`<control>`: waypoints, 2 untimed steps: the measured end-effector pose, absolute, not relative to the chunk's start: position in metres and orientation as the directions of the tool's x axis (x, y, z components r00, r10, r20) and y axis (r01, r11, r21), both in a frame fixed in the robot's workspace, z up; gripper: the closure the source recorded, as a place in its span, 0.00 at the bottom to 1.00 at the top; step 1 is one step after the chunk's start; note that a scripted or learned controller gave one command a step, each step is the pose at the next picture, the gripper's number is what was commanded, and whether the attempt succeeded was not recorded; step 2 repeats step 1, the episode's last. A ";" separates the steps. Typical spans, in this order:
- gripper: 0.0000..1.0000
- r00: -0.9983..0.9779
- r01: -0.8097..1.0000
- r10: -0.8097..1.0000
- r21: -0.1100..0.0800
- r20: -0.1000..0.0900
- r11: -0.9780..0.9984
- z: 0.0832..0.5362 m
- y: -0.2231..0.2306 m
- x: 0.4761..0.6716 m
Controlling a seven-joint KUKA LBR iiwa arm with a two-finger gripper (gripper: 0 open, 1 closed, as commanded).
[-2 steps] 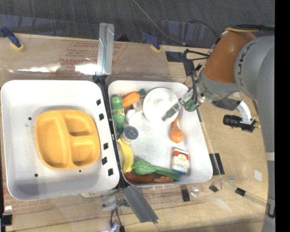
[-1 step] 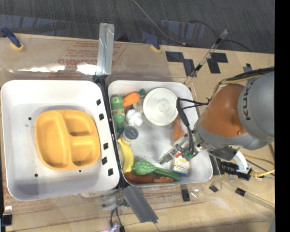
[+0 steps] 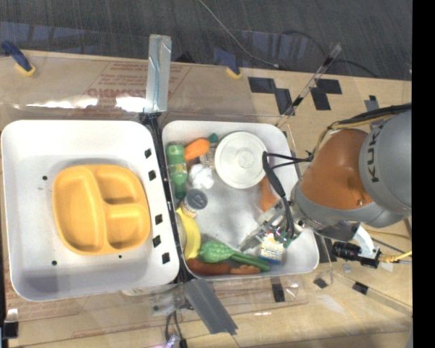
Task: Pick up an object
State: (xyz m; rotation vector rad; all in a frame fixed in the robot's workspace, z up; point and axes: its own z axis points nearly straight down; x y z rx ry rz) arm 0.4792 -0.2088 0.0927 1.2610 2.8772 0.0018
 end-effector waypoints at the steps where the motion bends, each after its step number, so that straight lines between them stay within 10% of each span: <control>1: 1.00 -0.682 0.731 0.731 0.004 -0.002 0.682 0.104 -0.208 0.482; 2: 1.00 -0.682 0.731 0.731 0.004 -0.002 0.682 0.104 -0.208 0.482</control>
